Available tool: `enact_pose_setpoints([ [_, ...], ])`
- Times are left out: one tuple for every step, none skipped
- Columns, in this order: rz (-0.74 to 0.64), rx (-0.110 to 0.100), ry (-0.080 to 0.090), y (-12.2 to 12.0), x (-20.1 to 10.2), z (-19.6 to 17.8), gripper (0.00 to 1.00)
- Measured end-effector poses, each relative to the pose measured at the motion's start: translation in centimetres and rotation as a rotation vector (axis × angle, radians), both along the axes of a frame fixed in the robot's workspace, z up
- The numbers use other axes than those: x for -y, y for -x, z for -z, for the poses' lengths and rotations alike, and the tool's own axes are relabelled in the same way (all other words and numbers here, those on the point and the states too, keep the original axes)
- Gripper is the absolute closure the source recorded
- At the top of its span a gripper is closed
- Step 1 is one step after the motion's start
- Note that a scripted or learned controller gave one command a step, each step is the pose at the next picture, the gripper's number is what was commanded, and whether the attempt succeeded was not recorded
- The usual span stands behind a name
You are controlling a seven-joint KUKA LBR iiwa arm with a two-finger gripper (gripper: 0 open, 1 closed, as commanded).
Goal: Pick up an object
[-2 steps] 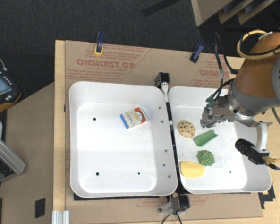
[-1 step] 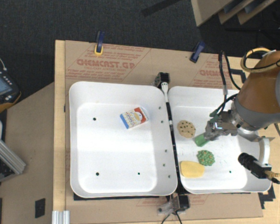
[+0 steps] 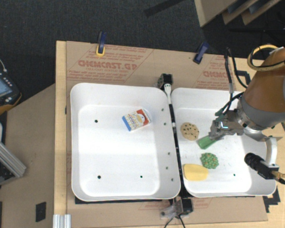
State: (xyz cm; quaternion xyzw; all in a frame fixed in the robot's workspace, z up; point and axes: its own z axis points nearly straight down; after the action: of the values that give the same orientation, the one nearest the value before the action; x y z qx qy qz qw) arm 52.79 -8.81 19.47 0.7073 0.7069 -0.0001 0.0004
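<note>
My gripper (image 3: 220,128) sits over the right bin (image 3: 234,186), right of the frame's centre, with the grey wrist and the orange band of my arm (image 3: 269,80) rising toward the upper right corner. A green block (image 3: 207,141) lies just under my fingertips, its upper right end touching or tucked beneath them. I cannot tell whether my fingers are clenched on it or spread, since the wrist hides them from above. The block's long axis runs on a slant, from lower left up to upper right, so its free end points toward the bottom left of the frame.

Just left of the block, a round cookie (image 3: 189,131) with dark chips lies flat near the bin's left wall. Below the block sits a bumpy green ball (image 3: 209,160), and below and left of that a yellow lump (image 3: 196,172), the two nearly touching.

In the left bin (image 3: 83,131), well apart from me, a small white packet (image 3: 136,120) with red and blue print lies tilted, in the upper middle of that bin.
</note>
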Motion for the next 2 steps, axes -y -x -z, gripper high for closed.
enact_pose_setpoints([
  [0.001, -0.005, -0.003, 5.1, 0.4, -0.3, 1.00],
  [-0.003, 0.005, 0.001, -1.4, 0.1, 0.5, 1.00],
])
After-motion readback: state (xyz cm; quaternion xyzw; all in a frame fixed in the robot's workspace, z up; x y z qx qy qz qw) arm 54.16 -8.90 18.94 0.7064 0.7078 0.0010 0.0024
